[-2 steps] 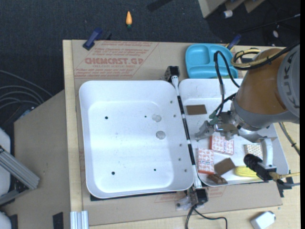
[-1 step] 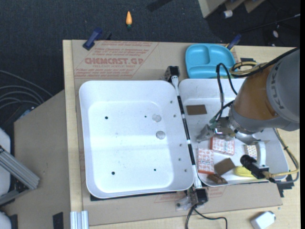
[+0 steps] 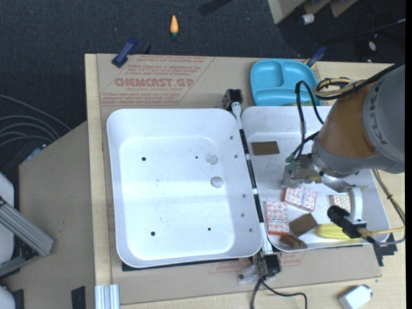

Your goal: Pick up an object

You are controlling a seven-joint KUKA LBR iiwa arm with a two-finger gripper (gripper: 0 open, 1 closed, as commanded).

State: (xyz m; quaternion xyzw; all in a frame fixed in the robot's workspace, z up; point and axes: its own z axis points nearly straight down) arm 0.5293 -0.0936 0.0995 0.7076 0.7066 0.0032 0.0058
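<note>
Nearest the camera, a dark brown piece [image 3: 293, 241] lies at the right bin's [image 3: 273, 118] front edge, beside a brown block [image 3: 302, 224], a red-and-white packet [image 3: 277, 215] and a yellow object [image 3: 335, 232]. A second red-and-white packet [image 3: 300, 197] lies just below the gripper [image 3: 297, 170], which hangs low over the bin's middle; whether its jaws are spread or pressed together cannot be told. A brown card [image 3: 265, 149] lies farther back. The left bin [image 3: 129, 124] sits alongside.

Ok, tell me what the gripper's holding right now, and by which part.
Cannot be told. The gripper hangs low in the right bin, just above a red-and-white packet, and the wrist hides its tip.
</note>
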